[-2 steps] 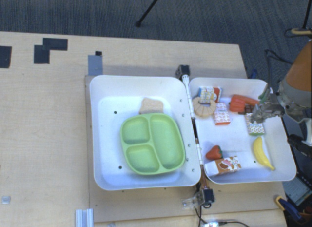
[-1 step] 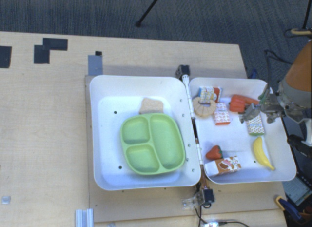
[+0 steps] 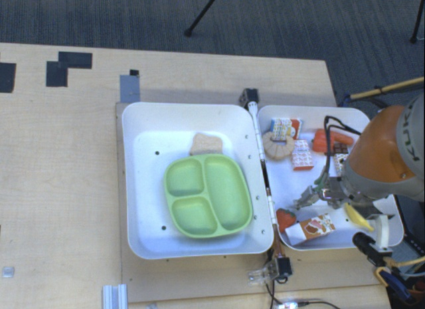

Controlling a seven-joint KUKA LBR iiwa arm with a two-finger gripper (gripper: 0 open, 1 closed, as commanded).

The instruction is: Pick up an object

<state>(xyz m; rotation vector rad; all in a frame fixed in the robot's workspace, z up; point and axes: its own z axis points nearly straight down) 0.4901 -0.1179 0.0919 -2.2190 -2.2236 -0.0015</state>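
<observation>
A divided plate (image 3: 209, 196) lies in the left bin (image 3: 143, 168); small packages (image 3: 302, 155) fill the right bin (image 3: 355, 116).

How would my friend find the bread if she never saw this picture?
Look in the left bin, the one with the big green plate. The bread lies just past the plate's far edge, touching it. It is the small tan slice, the only other thing in that bin.

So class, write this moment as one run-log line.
gripper: low over right bin | near carton | green tray: left bin
</observation>
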